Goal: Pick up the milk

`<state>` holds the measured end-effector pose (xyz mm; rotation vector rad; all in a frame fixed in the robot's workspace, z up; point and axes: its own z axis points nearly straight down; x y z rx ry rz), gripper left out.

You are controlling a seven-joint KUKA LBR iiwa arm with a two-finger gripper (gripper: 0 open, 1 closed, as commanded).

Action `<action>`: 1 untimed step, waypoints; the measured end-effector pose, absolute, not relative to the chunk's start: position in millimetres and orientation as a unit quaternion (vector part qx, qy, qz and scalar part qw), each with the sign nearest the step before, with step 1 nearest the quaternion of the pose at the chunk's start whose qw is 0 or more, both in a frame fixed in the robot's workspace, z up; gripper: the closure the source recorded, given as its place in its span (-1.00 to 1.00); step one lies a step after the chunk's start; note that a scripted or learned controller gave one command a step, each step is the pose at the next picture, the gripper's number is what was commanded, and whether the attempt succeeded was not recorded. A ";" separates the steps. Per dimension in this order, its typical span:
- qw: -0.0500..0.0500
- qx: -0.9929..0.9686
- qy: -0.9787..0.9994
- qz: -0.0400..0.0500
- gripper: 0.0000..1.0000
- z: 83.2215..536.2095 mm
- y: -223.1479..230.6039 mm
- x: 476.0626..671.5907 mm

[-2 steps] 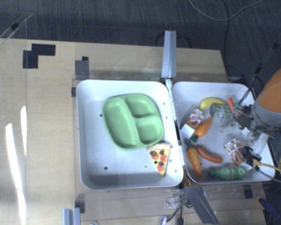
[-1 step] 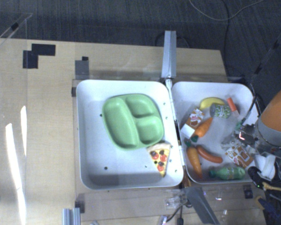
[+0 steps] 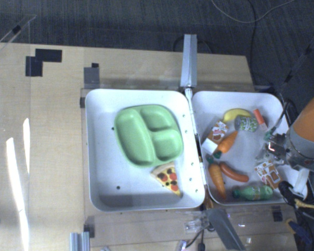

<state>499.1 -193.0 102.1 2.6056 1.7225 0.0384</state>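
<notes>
Milk: we take the small carton (image 3: 218, 132) with a red and white print for it, at about ten o'clock in the right bin (image 3: 238, 99), touching the top of a carrot (image 3: 226, 141).
Hand: the hand (image 3: 276, 146) sits at the bin's three o'clock edge; we cannot tell how it is set.
Distance: hand and carton are well apart, with a green can (image 3: 246, 123) and a banana (image 3: 236, 114) near the path.
Mix-up: a second printed carton (image 3: 268, 172) lies just beside the hand, at about five o'clock; we could grab that one by mistake.
Crowding: the carrot leaning on the carton may get pinched or dragged along.
</notes>
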 end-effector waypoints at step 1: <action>0.002 0.825 0.565 0.002 1.00 187.8 -112.2 518.7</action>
